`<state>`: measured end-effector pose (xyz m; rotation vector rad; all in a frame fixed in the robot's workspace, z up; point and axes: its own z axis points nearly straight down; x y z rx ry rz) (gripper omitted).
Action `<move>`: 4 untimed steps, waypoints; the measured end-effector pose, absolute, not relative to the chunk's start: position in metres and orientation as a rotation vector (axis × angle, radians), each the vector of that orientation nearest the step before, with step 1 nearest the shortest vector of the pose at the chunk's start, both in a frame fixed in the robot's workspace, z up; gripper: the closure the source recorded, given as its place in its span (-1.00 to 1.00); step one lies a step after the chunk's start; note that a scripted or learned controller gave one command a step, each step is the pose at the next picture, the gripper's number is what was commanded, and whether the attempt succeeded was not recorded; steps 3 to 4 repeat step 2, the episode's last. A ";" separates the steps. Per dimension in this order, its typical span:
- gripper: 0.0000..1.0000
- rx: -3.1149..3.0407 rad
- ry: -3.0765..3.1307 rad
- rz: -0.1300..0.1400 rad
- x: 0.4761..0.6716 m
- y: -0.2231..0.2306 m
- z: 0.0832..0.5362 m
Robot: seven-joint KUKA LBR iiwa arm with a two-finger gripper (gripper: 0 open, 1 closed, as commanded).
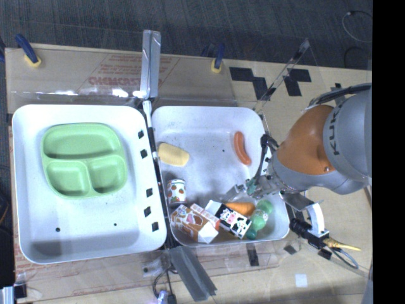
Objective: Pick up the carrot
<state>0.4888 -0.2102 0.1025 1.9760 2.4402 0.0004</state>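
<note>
The carrot (pixel 241 206), a short orange piece, lies near the front right corner of the right bin (pixel 202 116). It rests between a black-and-white carton (pixel 232 221) and a green round item (pixel 261 213). My gripper (pixel 254 185) reaches in from the right and hangs low just behind the carrot, close over its upper edge. The wrist and the arm's orange band (pixel 307 151) stand over the bin's right wall. Nothing in the view shows the carrot lifted or gripped.
In the right bin lie a red sausage (pixel 241 147), a yellow piece (pixel 173 154), a small printed can (pixel 176 189) and a brown-and-white carton (pixel 195 221). The left bin (pixel 25 170) holds a green divided tray (pixel 83 159). A metal divider post (pixel 150 62) stands between the bins.
</note>
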 end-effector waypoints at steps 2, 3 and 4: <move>-1.00 1.306 2.859 0.000 0.477 -0.177 0.092; -1.00 1.306 2.859 0.000 0.477 -0.177 0.092; -1.00 1.306 2.859 0.000 0.477 -0.177 0.092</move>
